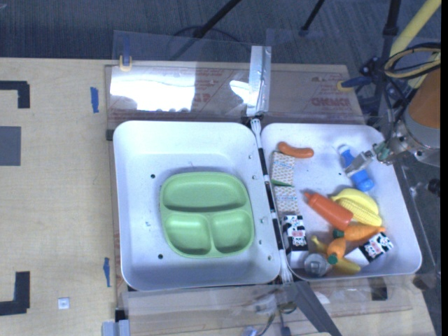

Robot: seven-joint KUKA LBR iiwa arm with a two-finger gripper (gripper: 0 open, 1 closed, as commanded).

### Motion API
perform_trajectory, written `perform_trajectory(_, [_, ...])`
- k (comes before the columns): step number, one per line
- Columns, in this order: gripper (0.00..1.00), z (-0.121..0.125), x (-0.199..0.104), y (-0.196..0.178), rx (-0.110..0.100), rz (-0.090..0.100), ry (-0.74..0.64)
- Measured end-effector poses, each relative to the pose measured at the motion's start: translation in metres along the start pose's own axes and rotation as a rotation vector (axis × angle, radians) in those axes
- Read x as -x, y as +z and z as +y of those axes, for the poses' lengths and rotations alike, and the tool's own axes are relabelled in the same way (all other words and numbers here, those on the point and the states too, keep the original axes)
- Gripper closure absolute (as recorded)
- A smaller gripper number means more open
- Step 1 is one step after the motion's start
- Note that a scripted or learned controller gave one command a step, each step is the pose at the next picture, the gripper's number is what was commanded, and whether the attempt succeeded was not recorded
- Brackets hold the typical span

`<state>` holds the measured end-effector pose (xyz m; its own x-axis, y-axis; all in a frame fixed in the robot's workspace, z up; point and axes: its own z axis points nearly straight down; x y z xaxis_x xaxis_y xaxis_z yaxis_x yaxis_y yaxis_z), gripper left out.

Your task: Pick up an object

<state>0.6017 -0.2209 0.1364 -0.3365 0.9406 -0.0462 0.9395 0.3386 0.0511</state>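
A green tray (206,214) with three compartments lies in the left bin (133,152), its long compartment toward the far side. The bench (56,187) is pale wood, with blue tape (94,99) near the bin's far left corner and black marks (21,93) along its left edge. Clear plastic sheets (182,82) stand behind the bins, and black stand legs (231,5) cross the dark carpet (84,12) beyond.
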Motion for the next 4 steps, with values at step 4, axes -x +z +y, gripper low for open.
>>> perform_trajectory(4, [0.0, 0.032, -0.012, 0.051, -0.04, 0.047, -0.227])
